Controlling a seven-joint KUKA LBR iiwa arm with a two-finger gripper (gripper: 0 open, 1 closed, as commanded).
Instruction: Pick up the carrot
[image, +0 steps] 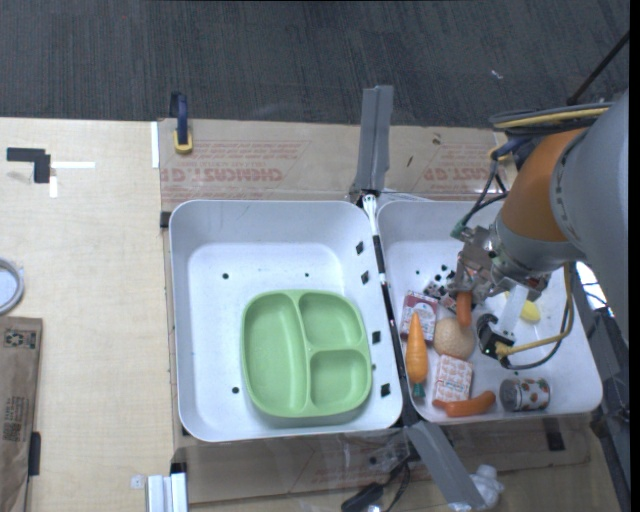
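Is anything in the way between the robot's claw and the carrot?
Nothing visible blocks it. The carrot lies uncovered by the right bin's left wall. The gripper hangs just up and right of it. A small packet and a tan, potato-like lump crowd close beside the carrot.

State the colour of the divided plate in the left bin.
Light green divided plate, seen best in the camera view.

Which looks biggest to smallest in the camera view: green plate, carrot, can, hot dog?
1. green plate, by far the largest, in the left bin.
2. carrot and hot dog: similar length, too close to rank.
3. can, the shortest, near the right bin's front corner.
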